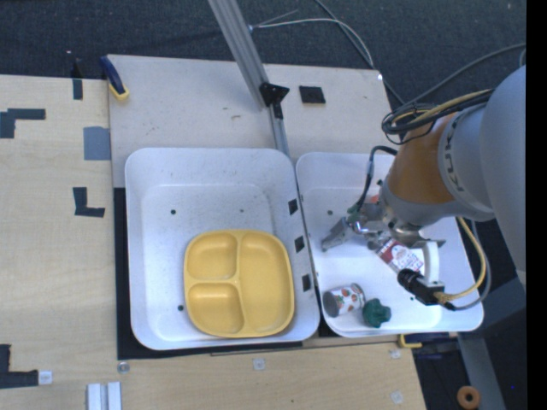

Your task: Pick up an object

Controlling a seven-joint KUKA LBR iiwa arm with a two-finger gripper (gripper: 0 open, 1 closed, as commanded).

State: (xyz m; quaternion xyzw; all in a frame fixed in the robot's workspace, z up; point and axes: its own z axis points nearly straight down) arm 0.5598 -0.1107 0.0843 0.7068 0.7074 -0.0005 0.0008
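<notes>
We look down on two white bins side by side. The left bin [145, 229] carries a yellow divided tray [239, 282], lying flat toward its near side, three compartments facing up.

Over to the right bin [329, 178], where the arm [444, 165] comes in from the right, its orange band just above the wrist. The gripper [335, 236] hangs low over the middle of this bin, pointing left toward the wall the bins share. We see grey metal fingers [332, 237] there, but whether they are parted or closed we cannot tell from this angle; nothing shows between them.

Near the front edge of the right bin lie the things to pick: a small white cup [344, 300] with red and dark marks, lying on its side, and a green lump [376, 313] just beside it on the right. Both rest on the bin floor, apart from the gripper.

A slanted metal pole [242, 37] crosses the bench above the bins.
</notes>
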